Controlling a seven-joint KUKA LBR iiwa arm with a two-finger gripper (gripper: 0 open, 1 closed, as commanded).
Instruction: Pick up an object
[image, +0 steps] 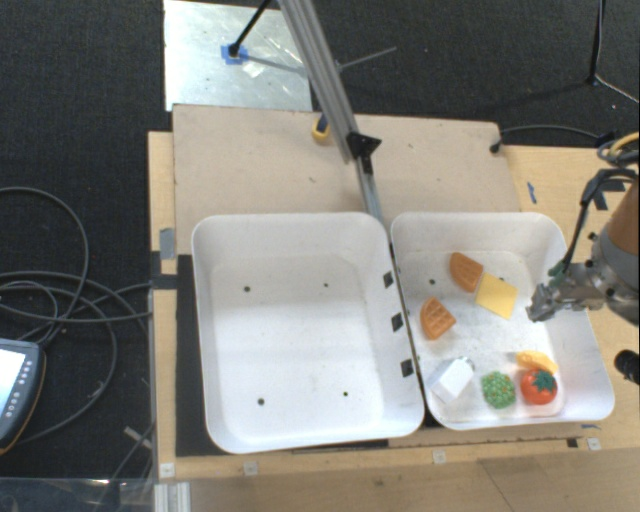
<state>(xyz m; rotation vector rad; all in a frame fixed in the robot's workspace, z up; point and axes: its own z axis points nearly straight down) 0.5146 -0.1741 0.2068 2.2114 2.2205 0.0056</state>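
Overhead slanted view of the worktop (250, 160) with two shallow white bins set side by side, so that the arm can reach both from one station. We see every loose object gathered in the right bin (560, 240): two orange-brown pieces, one near the back (465, 271) and one near the dividing rims (437, 319); a yellow block (497, 296) just beside the rear piece; and, along the front wall, a white block (453, 379), a green knobbly item (498, 390), a red tomato-like item (539, 386) and a small yellow-orange piece (535, 359) just behind it. The left bin (215, 250) lies beside it, presumably as the receiving side. The gripper (545, 302) reaches in from the right and sits over the right bin's right-hand part, near the yellow block but apart from it; we judge this block the likeliest target, since it lies closest and unobstructed. Nothing is visible between the jaws, and we cannot tell whether they are parted or closed. We judge the pick not yet made.
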